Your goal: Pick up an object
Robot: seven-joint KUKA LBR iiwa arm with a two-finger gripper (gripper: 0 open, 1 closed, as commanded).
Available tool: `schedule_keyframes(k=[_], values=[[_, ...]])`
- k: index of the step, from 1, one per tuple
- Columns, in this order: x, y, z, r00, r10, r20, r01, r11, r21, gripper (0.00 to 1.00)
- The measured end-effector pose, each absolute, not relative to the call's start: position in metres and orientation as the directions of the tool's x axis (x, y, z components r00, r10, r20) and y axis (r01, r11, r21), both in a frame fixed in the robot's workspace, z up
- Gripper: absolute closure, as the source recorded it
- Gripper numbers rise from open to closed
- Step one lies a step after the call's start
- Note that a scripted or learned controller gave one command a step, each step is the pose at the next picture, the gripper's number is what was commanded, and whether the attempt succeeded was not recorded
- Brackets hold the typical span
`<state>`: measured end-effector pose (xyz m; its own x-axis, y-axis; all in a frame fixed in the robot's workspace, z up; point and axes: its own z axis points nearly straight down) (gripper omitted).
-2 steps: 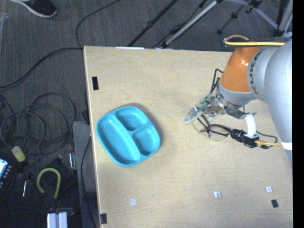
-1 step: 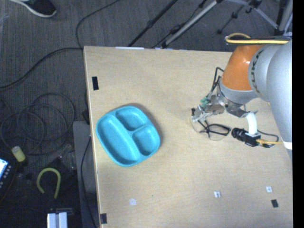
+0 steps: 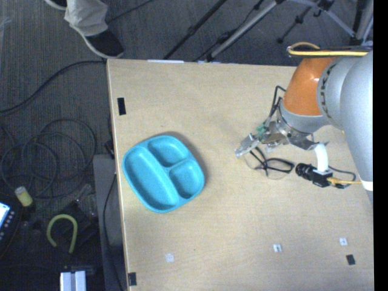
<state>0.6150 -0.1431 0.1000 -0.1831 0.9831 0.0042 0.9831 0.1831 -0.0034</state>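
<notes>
Plainly, blue divided tray (image 3: 163, 173) near tabletop (image 3: 242, 235) left edge; gripper (image 3: 247, 148) well apart, toward right edge, finger state unclear.

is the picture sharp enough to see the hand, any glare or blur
Camera view: light is soft and even, with no hard glare on the tan bench; the blue tray is crisp with a thin shadow at its lower rim; the hand is small and slightly soft, its fingers hard to read; the grey arm at right looks bright and blurred.
</notes>
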Motion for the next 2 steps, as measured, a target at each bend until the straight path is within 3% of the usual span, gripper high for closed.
schedule_keyframes(k=[1, 2], values=[[0.6148, -0.1423, 0.1084, -0.183, 0.983, 0.007, 0.983, 0.183, -0.004, 1.00], [0.6094, -0.1445, 0.1045, -0.178, 0.984, 0.010, 0.984, 0.178, -0.024, 0.00]])
